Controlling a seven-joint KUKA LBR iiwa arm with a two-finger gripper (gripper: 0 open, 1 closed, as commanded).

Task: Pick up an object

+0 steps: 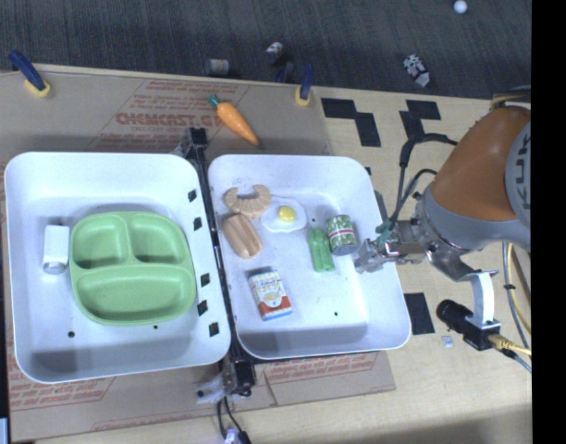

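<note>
Nothing is lifted yet; the pick remains undone.
The tool [368, 255] is held at the right bin's [380, 326] right edge, its state untellable, beside the can [340, 234].

Green divided plate [131, 266] in left bin [24, 178], white roll [55, 247] — perhaps tape — beside it

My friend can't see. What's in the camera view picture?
A robot arm's claw hovers at the right bin's edge, beside a small can. That bin also holds a green bottle, toy egg, hot dog and box; the left bin holds a green tray.
</note>
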